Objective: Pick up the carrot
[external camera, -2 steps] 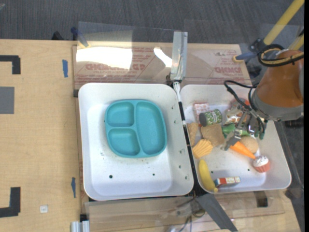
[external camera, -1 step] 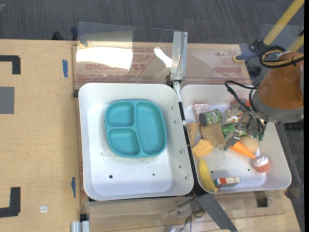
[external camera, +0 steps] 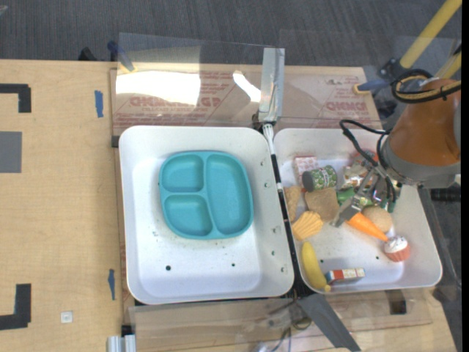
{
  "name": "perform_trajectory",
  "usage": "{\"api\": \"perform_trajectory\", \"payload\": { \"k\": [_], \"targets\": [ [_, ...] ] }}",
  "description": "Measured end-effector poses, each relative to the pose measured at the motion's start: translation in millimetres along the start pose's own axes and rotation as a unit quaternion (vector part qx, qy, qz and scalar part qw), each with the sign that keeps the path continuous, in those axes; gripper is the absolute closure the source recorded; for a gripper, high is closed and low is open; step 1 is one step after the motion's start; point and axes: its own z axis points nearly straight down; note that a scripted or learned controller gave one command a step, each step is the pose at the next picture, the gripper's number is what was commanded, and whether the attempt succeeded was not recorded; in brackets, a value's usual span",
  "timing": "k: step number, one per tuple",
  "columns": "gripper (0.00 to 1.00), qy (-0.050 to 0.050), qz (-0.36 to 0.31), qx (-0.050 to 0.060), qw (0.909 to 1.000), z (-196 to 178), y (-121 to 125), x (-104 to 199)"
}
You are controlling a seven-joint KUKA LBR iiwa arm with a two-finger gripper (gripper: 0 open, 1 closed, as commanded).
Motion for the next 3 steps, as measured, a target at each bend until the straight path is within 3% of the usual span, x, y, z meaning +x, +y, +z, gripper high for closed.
{"api": "perform_trajectory", "payload": {
  "k": [2, 3],
  "targets": [
    [0.0, -0.006, 0.058, 0.005, 0.9983, -0.8, -7.1, 22.3],
    [0.0, -0.004, 0.087, 0.003, 0.9962, -1.0, -8.2, 21.2]
  ]
}}
